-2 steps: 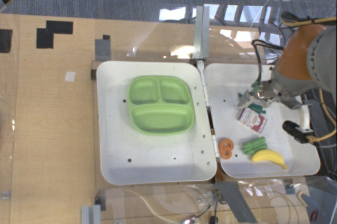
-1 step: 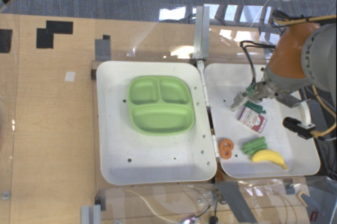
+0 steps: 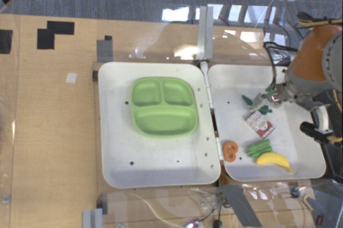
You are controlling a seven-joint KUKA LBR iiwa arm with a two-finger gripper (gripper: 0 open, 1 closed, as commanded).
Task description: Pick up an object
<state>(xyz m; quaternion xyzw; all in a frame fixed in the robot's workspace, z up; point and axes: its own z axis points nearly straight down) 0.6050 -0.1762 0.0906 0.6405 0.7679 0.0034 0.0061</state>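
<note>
In the right bin (image 3: 236, 82) lie several small objects: a red and white packet (image 3: 260, 123), a yellow banana (image 3: 274, 160), a green vegetable (image 3: 259, 147), an orange slice (image 3: 230, 151) by the bin's left wall, and two small dark green pieces (image 3: 247, 99) (image 3: 265, 110). My gripper (image 3: 271, 96) hangs low over the upper right part of this bin, just above the packet and beside the dark green pieces. Nothing is visibly held in it.
The left bin (image 3: 115, 114) holds a green divided plate (image 3: 163, 106). A metal post (image 3: 204, 31) stands behind the divider between the bins. Cables (image 3: 278, 53) and the arm's orange band (image 3: 313, 55) crowd the right bin's far right corner.
</note>
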